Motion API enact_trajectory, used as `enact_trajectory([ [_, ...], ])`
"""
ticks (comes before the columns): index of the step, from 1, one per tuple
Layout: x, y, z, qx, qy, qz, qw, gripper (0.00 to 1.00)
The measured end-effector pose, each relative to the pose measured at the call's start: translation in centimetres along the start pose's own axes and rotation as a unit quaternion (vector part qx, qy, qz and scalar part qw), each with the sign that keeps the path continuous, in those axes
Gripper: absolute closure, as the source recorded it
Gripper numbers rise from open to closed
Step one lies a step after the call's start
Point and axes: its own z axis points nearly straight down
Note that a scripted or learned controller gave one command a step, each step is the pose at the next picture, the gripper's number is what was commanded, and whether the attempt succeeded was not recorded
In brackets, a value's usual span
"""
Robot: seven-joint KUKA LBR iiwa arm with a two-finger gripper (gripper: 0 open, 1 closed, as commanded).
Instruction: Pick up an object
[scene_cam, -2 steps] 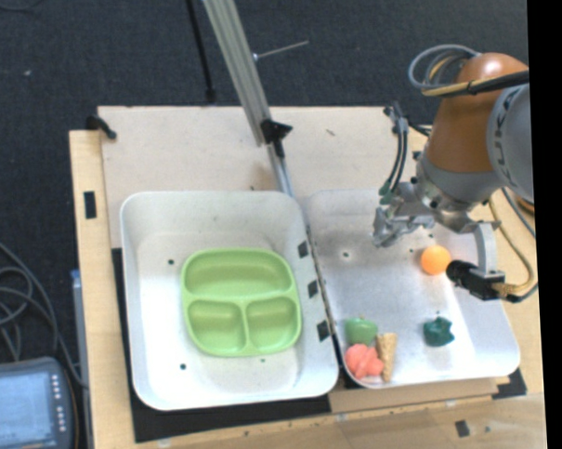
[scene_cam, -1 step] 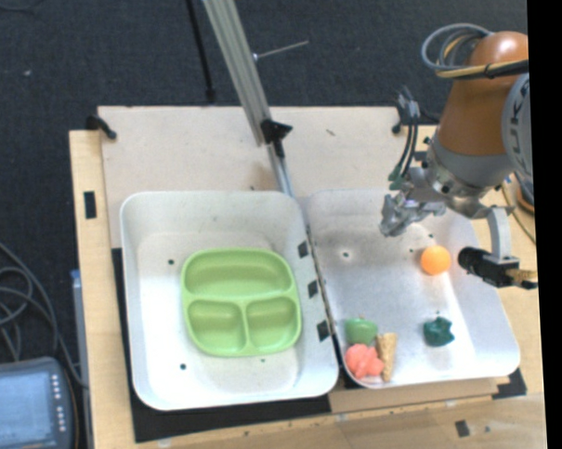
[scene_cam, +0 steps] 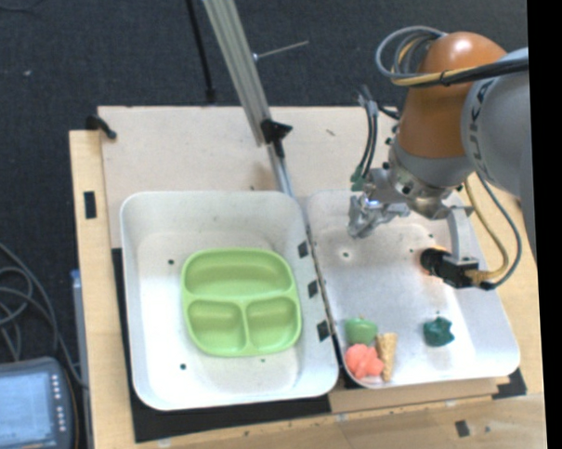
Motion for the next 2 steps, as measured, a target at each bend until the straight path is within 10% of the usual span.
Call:
enact_trajectory([
  [2,9.4,2.7,1.7,-0.001,0.0,0.0,1.0,1.0],
])
